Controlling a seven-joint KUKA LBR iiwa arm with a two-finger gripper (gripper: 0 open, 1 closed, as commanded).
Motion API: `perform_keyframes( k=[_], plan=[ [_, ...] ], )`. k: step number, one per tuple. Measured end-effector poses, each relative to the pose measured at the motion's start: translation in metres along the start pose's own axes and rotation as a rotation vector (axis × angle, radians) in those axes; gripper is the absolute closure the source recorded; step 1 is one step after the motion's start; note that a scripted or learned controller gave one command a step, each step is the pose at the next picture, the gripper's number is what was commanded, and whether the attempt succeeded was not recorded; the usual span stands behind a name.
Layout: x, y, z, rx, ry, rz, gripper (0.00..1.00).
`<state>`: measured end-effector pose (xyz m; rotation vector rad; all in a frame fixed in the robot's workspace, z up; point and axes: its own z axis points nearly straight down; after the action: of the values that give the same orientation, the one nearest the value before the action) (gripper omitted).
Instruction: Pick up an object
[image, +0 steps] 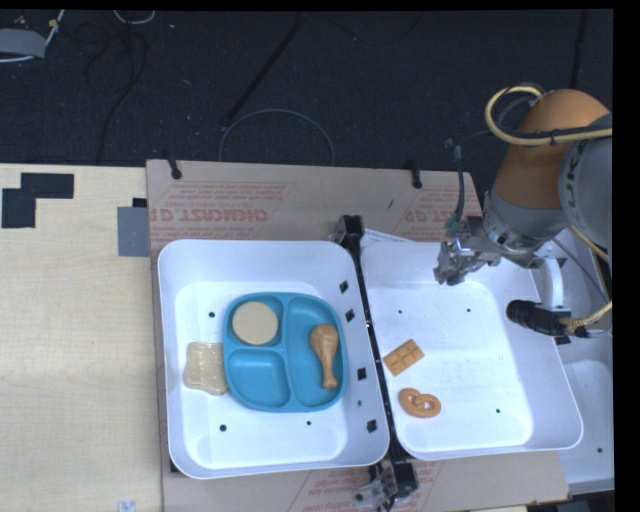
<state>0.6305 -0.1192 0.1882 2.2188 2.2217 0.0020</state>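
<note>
Left white bin (190, 275) and right white bin (500, 340) side by side on a printed cardboard sheet (250, 200), pale wooden bench top (70, 350) to the left, dark floor (380, 80) with loose cables (264, 70) beyond.

camera view — fixed overhead, slanted down | covers both white bins (190, 290) | arm (545, 170) enters right

A robotics lab: white bins (190, 300) on cardboard, cables (270, 130) trailing behind.

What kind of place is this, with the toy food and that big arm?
Probably a robotics lab or test bench. A grey and orange robot arm hangs its gripper over two white bins, holding toy food like a pretzel and drumstick, with cables trailing behind.
</note>
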Motion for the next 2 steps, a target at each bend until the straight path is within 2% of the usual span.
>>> perform_keyframes(
  k=[1, 2],
  plan=[
    [0.0, 0.001, -0.042, 0.0, 0.0, -0.001, 1.0],
    [0.037, -0.019, -0.036, 0.007, 0.001, -0.001, 1.0]
  ],
)
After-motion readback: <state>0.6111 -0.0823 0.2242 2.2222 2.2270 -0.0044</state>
